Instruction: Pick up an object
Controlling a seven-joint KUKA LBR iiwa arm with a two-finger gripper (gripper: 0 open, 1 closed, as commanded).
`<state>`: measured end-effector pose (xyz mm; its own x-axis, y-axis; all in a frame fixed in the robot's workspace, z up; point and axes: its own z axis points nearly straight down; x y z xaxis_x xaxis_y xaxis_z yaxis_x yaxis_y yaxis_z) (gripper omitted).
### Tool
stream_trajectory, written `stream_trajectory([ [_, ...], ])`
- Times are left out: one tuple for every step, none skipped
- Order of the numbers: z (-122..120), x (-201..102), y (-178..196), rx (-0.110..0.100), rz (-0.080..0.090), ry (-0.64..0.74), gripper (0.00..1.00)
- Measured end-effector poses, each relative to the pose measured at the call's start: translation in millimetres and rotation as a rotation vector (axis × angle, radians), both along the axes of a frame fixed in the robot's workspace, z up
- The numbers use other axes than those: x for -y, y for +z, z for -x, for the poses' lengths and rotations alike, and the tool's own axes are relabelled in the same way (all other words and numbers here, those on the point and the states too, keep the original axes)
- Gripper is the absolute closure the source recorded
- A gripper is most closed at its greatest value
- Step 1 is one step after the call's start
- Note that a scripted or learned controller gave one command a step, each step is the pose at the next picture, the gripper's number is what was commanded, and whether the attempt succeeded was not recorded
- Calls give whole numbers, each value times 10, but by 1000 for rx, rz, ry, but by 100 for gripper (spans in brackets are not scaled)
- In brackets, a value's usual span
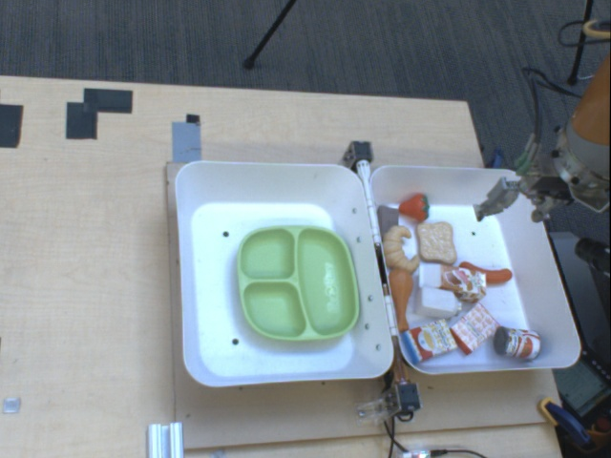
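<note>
Over right bin: claw [513, 197] by far rim, clear of the toys; released or clenched, cannot tell.
Right bin [549, 256]: toast [438, 242], tomato [414, 205], can [517, 343], packets heaped, all lying loose.
Left bin [205, 284]: green tray [297, 282].
Progress: nothing grasped; descent, grasp, lift all left.

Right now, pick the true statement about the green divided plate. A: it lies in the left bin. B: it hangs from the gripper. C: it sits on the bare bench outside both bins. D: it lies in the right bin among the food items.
A: the green divided plate lies flat in the left bin, apart from the food items in the right bin.
</note>
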<state>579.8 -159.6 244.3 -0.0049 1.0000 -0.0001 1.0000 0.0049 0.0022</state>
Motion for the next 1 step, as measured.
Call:
stream_trajectory([
  [387, -143, -1149, 0, 0, -3, 0],
])
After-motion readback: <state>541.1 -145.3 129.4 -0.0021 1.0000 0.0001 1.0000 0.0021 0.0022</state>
